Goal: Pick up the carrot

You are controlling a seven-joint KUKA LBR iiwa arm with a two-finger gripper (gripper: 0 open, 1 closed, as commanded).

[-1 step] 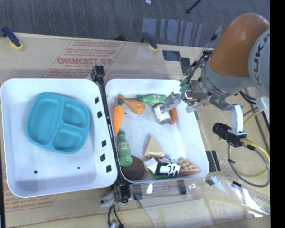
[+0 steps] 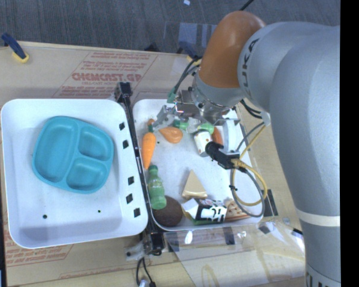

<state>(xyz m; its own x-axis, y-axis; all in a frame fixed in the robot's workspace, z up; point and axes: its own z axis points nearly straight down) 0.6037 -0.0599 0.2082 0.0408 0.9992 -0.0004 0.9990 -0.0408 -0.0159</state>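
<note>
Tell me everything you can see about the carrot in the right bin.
The carrot is a small orange toy that looks like smooth plastic, thick at its upper end and narrowing to a point below. It lies flat on the floor of the right bin, close along its left wall, with its length running up and down in the camera view. Its tip nearly meets the cap of a green bottle; whether they touch I cannot tell. The pincer is above and to its right, not on it.

The grey arm (image 2: 299, 118) reaches in from the right, its orange-banded wrist (image 2: 227, 46) angled downward.
</note>
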